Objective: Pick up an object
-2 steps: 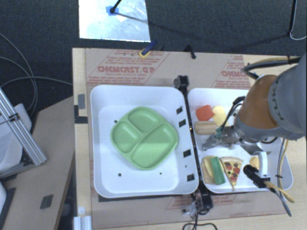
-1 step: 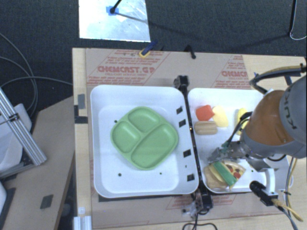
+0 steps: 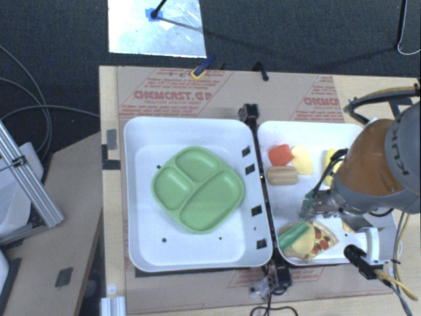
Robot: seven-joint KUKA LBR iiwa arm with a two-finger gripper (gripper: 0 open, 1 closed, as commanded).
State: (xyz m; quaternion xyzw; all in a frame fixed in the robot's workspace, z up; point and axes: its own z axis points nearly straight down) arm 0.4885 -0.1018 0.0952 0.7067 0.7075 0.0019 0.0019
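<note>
The right bin (image 3: 299,131) holds several toy foods. A red piece (image 3: 281,154) and a pale yellow piece (image 3: 302,159) lie at its back left, with a tan roll (image 3: 282,176) just in front of them. A pizza slice (image 3: 320,239) and a green piece (image 3: 295,233) lie at the front. A yellow item (image 3: 333,162) peeks out from behind the arm. My gripper (image 3: 314,207) hangs low over the middle of this bin, between the roll and the pizza slice. The wrist with its orange band (image 3: 370,160) hides much of it.
The left bin (image 3: 141,176) bears a green divided plate (image 3: 198,188). A black divider (image 3: 258,176) runs between the bins. The arm's bulk covers the right bin's right half. Cables (image 3: 368,268) trail at the front right.
</note>
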